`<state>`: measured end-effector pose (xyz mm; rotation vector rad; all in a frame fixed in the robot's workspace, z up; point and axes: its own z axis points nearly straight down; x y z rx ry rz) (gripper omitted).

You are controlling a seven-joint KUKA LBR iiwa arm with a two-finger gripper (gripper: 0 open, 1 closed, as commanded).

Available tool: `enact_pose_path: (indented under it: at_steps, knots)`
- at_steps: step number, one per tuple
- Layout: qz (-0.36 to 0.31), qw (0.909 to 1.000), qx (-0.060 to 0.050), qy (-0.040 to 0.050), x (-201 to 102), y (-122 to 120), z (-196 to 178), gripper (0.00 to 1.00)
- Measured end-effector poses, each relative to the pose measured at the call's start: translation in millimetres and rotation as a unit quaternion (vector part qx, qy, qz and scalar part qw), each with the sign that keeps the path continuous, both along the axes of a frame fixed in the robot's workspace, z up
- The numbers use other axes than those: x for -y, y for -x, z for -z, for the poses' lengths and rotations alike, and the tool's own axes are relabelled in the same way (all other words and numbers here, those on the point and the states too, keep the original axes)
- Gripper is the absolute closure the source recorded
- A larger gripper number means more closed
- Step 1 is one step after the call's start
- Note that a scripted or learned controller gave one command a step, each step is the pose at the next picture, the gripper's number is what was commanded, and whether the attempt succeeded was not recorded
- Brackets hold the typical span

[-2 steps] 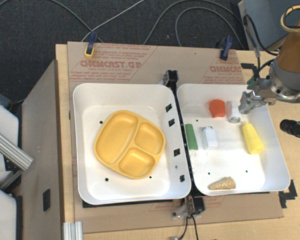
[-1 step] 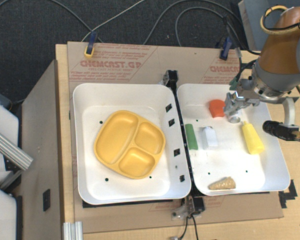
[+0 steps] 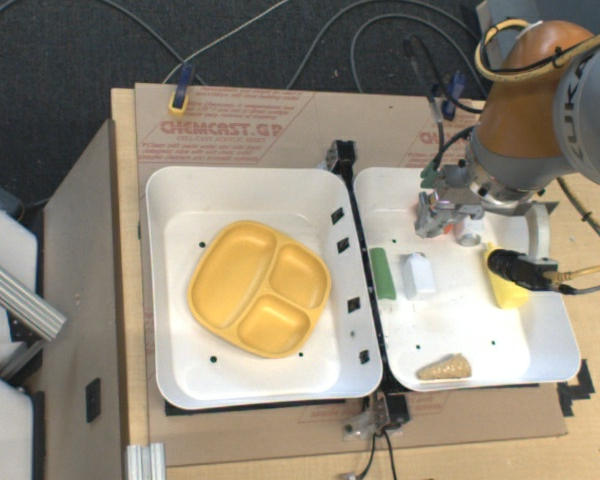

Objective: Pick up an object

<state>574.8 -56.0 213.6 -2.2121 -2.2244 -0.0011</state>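
the metal two-finger gripper (image 3: 442, 215) hangs over the right white bin (image 3: 550, 363); can't tell its grip. the small pale translucent block (image 3: 416, 274) lies just below it, beside the green stick (image 3: 382, 273).

I count two white bins (image 3: 170, 268). One yellow tray (image 3: 258, 288) lies in the nine o'clock bin. The three o'clock bin holds four items: one green block (image 3: 382, 273), one white block (image 3: 417, 274), one yellow object (image 3: 507, 290), one tan piece (image 3: 445, 368).

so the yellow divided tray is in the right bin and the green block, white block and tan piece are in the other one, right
Not quite. The camera view shows the yellow divided tray lying in the left bin, not the right one. The green block, white block and tan piece are in the other one, the right bin, as you say.
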Motion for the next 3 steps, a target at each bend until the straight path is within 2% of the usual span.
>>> enact_pose_path:
  at_steps: [1,2,3]
  knots:
    - [-0.001,1.0000,0.001,0.0000,-49.4,10.7,-13.1,1.00]
    - [0.000,1.0000,-0.001,0.0006,-96.6,25.7,-3.9,1.00]
    - [0.000,1.0000,0.001,0.0005,-142.7,40.1,-15.3,1.00]
